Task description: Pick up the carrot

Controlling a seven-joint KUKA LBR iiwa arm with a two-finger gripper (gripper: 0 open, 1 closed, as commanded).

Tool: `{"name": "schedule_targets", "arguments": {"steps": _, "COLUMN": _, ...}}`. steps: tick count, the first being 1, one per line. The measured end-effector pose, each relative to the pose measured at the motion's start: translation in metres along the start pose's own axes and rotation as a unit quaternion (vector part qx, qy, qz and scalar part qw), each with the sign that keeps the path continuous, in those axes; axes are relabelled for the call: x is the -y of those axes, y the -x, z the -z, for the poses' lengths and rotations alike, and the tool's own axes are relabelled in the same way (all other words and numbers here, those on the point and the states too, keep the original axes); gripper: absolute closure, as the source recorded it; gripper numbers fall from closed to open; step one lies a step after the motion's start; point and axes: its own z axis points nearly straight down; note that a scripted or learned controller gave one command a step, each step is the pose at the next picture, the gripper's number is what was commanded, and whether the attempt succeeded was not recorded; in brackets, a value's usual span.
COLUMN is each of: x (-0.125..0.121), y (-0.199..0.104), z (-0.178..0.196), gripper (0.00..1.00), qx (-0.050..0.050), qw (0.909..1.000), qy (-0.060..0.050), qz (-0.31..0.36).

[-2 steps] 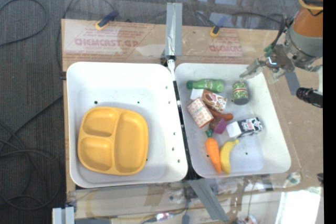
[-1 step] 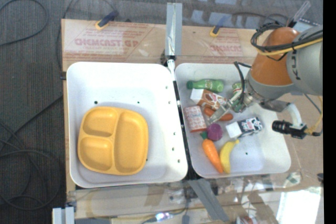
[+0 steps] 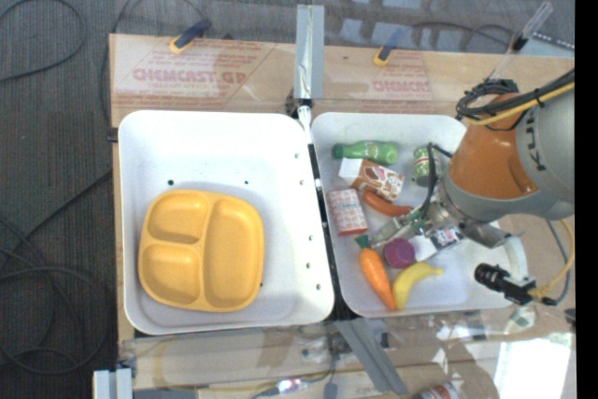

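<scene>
Lying near the front edge of the right bin [image 3: 448,292], the carrot [image 3: 377,278] sits just left of a banana [image 3: 414,280] and below a purple piece [image 3: 400,252]. Right of the carrot and above it, the hand [image 3: 428,227] hovers; whether it is clenched cannot be told.

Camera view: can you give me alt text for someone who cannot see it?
A grey and orange arm reaches into the right bin, its end effector above toy food near a carrot and banana. The left bin holds a yellow tray.
</scene>
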Motion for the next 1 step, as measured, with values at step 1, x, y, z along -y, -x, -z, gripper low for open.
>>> {"name": "schedule_targets", "arguments": {"steps": 1, "x": 0.0178, "y": -0.0483, "z": 0.0005, "gripper": 0.00, "qx": 0.001, "qw": 0.9999, "qy": -0.001, "qz": -0.012}}
